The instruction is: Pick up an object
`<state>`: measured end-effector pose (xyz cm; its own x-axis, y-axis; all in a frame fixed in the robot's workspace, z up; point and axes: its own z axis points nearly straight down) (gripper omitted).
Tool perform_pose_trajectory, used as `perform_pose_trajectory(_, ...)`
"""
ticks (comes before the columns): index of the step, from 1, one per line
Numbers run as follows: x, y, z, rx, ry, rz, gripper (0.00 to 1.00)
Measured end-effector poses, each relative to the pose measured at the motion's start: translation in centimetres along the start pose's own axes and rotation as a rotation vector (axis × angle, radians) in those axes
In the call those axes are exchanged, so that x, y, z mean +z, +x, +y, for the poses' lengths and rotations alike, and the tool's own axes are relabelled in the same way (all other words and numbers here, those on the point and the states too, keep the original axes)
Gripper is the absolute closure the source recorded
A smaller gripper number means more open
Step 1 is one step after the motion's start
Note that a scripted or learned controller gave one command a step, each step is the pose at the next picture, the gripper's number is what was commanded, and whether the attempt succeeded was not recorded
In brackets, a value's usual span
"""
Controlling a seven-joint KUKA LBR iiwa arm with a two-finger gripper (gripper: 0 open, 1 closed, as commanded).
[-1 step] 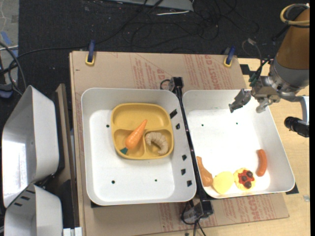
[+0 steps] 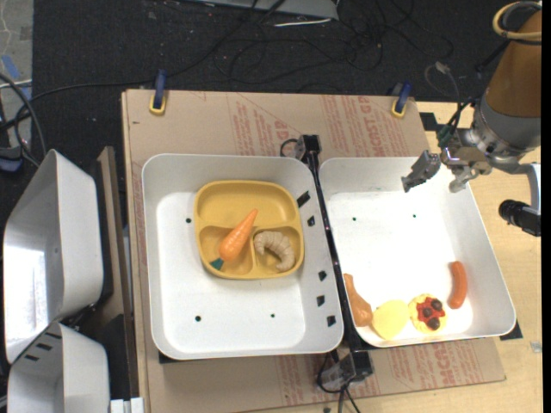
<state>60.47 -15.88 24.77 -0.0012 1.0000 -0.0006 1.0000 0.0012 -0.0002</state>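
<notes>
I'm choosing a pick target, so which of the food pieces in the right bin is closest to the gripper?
The orange sausage by the right wall. It lies nearest the gripper; the chicken leg, yellow disc and fruit tart sit lower, along the front wall.

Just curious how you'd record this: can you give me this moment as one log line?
claw: open, holding nothing, above right bin's far edge | right bin: sausage and other toy food at near edge | left bin: yellow plate with carrot

I'm looking down at a robotics lab. The desk (image 2: 258,114) is a cardboard sheet held by yellow clamps (image 2: 157,103), and loose black cables (image 2: 77,84) trail across dark carpet (image 2: 77,24). Two white bins (image 2: 164,317) hold toy food.
</notes>
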Motion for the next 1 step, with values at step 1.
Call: perform_pose_trajectory(1,4.52,0.24,-0.67,0.002,0.003,0.001,0.0)
